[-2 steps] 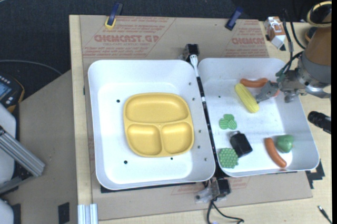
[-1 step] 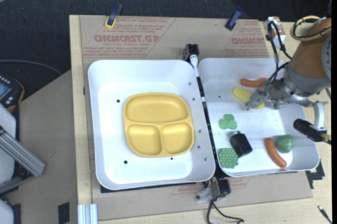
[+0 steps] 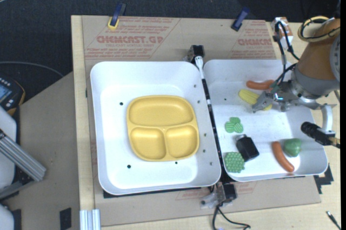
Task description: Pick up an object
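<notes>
The arm (image 3: 319, 61) is cut off by the right edge, so what shows is the orange band and the grey wrist leaning in over the right white plastic bin (image 3: 254, 74). The gripper (image 3: 268, 100) sits low at that bin's 1 o'clock area, pointing left, and its metal fingers look spread a little with nothing between them, though the tips are small and a bit murky against the white. Just off the tips at 9 o'clock lies a yellow corn-like piece (image 3: 247, 96), close but seemingly not gripped. An orange sausage-shaped toy (image 3: 260, 84) lies just above, at 11 o'clock from the gripper.

Lower down in the same bin: a green clover-shaped piece (image 3: 233, 125), a small black block (image 3: 247, 148), a green bumpy round piece (image 3: 233, 161) half over the bin's lower rim, and a second orange sausage (image 3: 283, 156) touching a green rounded lump (image 3: 292, 146).

The left white bin (image 3: 108, 131) holds a yellow three-compartment plate (image 3: 161, 127) in its middle.
</notes>
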`<action>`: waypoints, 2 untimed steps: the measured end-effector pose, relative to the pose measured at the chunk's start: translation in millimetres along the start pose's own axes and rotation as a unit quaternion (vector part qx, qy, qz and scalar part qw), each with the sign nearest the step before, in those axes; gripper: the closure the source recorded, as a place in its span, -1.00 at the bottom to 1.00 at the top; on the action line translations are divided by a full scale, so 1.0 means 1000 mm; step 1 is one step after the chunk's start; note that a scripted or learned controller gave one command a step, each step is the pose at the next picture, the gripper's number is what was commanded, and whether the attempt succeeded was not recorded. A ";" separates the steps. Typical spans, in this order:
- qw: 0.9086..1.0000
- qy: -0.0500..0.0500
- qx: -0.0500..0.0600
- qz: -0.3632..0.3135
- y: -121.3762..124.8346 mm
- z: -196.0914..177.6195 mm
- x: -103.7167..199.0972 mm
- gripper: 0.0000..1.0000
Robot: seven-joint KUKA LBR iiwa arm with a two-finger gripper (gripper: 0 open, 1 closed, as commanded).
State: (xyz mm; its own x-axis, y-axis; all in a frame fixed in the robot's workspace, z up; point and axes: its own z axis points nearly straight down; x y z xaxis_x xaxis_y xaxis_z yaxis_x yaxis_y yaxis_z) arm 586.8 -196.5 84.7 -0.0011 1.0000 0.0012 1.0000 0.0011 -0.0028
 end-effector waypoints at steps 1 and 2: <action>1.000 -0.001 -0.002 0.000 0.001 -0.011 0.000 1.00; 1.000 -0.002 -0.005 -0.001 0.010 -0.066 0.007 1.00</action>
State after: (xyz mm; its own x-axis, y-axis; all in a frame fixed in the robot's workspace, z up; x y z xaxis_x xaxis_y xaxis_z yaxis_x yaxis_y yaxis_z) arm 597.1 -190.0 150.8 -0.0021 1.0000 -0.0028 1.0000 0.0022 0.0078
